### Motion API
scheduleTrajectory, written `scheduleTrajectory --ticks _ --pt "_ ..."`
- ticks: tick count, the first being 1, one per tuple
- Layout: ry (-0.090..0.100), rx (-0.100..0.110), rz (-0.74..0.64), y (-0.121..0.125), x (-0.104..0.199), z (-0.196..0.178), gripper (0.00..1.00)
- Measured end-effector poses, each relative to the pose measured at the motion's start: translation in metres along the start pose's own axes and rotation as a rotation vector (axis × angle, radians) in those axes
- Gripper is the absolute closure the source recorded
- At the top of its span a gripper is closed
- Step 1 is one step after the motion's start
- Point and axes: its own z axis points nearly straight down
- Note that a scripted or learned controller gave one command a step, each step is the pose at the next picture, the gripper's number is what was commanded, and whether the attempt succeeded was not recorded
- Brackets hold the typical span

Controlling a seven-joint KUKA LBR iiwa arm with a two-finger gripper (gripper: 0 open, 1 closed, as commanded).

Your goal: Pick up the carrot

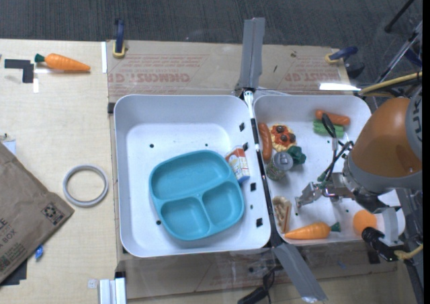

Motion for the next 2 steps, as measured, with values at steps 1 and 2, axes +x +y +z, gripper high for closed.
scheduleTrajectory --ticks 1,2 --pt "-0.001 -0.002 -0.216 0.008 -0.078 -0.044 0.0" --pt "0.0 -0.002 -0.297 0.001 0.0 0.0 0.0"
